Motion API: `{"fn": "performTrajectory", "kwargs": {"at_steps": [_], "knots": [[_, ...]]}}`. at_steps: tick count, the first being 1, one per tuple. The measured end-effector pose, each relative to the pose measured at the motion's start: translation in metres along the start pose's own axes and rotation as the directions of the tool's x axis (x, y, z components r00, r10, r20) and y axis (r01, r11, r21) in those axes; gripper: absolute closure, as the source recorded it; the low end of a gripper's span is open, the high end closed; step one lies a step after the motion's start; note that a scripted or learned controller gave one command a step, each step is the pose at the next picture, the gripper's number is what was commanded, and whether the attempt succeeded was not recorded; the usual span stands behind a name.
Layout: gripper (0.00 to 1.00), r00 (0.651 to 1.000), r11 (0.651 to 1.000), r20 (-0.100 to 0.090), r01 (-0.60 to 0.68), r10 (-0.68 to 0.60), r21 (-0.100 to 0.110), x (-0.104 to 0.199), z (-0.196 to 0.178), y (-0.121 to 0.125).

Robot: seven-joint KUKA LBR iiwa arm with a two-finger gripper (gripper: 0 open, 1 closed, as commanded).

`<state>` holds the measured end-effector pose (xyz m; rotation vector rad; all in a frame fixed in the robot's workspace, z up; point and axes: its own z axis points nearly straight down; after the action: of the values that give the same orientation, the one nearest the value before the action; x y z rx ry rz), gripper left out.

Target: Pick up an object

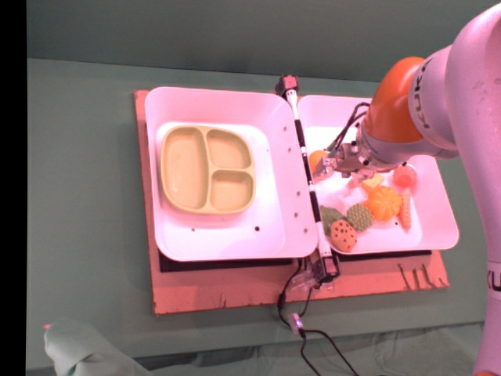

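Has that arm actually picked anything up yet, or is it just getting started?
Nothing looks picked up yet. The toy foods, such as the orange pumpkin and the spotted cookie, lie in the right bin. In hand: the gripper is down low in that bin, beside a small orange piece near the divider. Whether it grips anything is unclear. Left to do: get hold of one object and lift it.

The arm (470, 92) is thick and rounded, pale grey, with a glossy orange band (395, 108) above the wrist, dark KUKA lettering beside it, and thin black cables (348, 128) looping to the metallic end effector (344, 163).
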<state>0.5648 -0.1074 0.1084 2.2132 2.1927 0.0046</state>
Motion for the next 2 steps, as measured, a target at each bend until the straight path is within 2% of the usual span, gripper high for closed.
{"fn": "performTrajectory", "kwargs": {"at_steps": [1, 2], "knots": [[1.0, 1.0, 1.0, -0.004, -0.003, 0.003, -0.004, 0.001, -0.011, 0.002], [1.0, 1.0, 1.0, -0.014, 0.007, -0.007, 0.01, 0.003, -0.075, 0.002]]}}
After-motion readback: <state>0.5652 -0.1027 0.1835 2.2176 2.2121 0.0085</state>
